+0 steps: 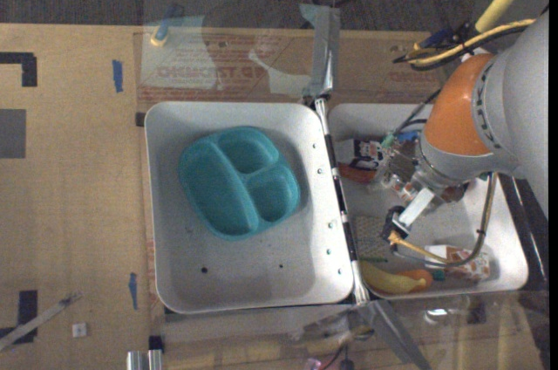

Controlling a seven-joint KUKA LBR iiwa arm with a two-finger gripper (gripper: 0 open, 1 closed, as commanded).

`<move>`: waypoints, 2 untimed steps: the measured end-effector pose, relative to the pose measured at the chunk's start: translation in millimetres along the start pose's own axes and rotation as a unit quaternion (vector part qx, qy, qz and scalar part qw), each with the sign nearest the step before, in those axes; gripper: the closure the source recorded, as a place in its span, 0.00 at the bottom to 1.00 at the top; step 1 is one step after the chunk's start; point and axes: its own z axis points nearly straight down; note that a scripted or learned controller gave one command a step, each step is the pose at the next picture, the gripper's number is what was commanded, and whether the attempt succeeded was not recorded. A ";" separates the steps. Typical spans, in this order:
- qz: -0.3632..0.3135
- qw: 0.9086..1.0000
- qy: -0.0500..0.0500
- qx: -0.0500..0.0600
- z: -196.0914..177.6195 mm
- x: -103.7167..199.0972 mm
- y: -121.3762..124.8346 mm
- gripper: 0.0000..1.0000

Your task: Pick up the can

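A small dark object with a white and red label (365, 150), which may be the can, lies at the far left of the right bin (514, 268). My gripper (390, 165) hangs low over that bin, just right of this object and very close to it. The grey arm with its orange band (460, 122) comes in from the right and hides much of the bin's middle. I cannot make out anything held in the gripper.
A teal divided plate (240, 181) lies in the left bin (174, 272). In the right bin a red-orange item (354, 172) sits by the dividing wall. A yellow banana (391, 279) and a printed packet (460, 262) lie along the front edge.
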 end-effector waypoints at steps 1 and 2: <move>0.023 1.000 -0.003 0.003 -6.1 -45.0 75.6 0.00; 0.183 0.983 -0.003 0.002 -77.1 -63.1 88.8 0.00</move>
